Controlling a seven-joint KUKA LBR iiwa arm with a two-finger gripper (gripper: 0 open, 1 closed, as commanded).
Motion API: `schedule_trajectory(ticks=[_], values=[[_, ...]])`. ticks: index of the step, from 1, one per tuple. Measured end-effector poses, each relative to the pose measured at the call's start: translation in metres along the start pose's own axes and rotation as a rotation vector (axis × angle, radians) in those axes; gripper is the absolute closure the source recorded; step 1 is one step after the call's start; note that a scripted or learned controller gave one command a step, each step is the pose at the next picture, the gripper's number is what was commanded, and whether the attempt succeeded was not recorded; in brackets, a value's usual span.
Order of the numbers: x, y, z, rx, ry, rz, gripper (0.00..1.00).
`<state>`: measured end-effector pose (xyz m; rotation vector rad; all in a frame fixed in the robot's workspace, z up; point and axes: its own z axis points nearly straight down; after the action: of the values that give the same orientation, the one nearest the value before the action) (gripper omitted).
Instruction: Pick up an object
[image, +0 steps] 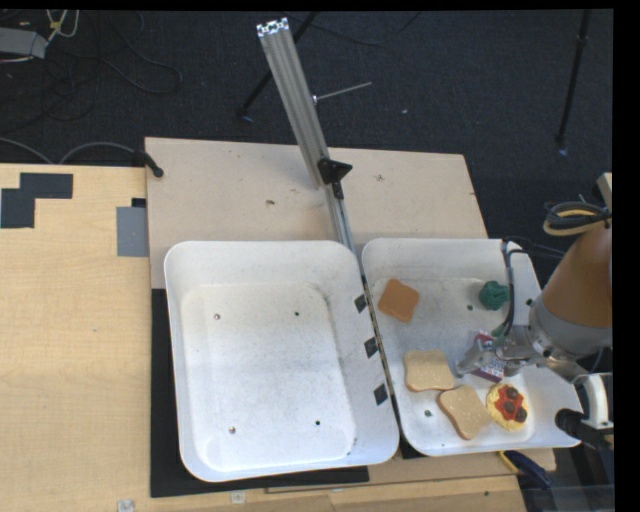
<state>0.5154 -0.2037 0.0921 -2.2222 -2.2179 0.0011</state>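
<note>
Gripper (487, 358) is low in the right bin (440, 262), over a small purple-white packet (487, 370) — jaw state: cannot tell. Bread slices (430, 371) and a pizza toy (508, 405) crowd it. Come straight down, centre on the packet, avoid clipping the neighbours.

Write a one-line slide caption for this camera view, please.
Gripper low in the right bin, beside two bread slices.

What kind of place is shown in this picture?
Probably a robotics lab test bench: two shallow white plastic bins side by side, a grey robot arm with an orange band, and loose cables on the dark floor.
</note>
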Motion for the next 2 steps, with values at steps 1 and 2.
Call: schedule_trajectory(ticks=[1, 2], values=[[-0.001, -0.001, -0.010, 0.001, 0.001, 0.004, 1.00], [-0.006, 0.005, -0.054, -0.003, -0.001, -0.002, 1.00]])
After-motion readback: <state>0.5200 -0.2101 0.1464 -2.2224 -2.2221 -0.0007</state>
